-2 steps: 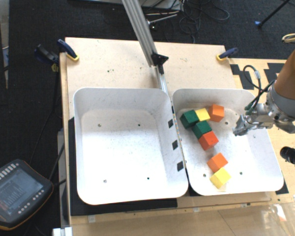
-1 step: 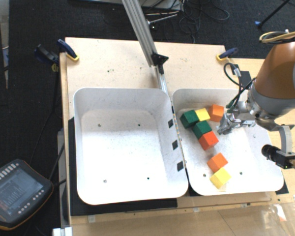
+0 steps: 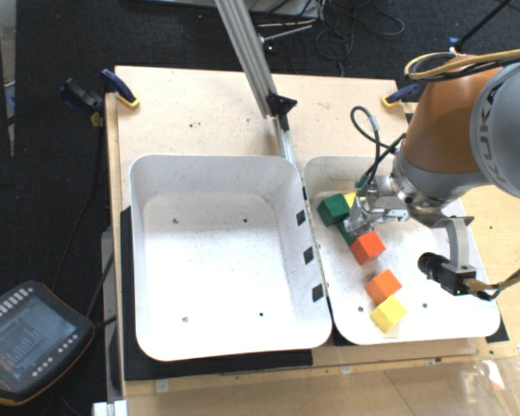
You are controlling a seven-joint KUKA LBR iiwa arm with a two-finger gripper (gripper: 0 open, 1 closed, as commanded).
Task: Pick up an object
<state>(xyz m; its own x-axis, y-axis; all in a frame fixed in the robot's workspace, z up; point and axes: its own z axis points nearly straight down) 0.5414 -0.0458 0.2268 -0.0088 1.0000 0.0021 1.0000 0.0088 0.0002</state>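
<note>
Arm reaches in from the right, wrist low over the right bin. Claw sits down among the blocks at the bin's upper-left area, near the divider between bins. Can't tell if the claw is apart or together, since the wrist body and cabling cover it.

Blocks, all in the right bin:
- green block, just left of the claw, close to the bin's left wall, apparently touching the claw body
- small yellow piece peeking out just behind the green block, mostly hidden
- red-orange cube directly below the claw, touching or just beside it; can't tell whether it is gripped
- orange cube lower, apart from the red-orange one
- yellow cube just below the orange cube, nearly touching, near the bin's front edge

Left bin sits beside it on the worktop. Black camera-like unit hangs on a bracket off the wrist, over the right bin's right side. Teach pendant lies on the floor at lower left.
</note>
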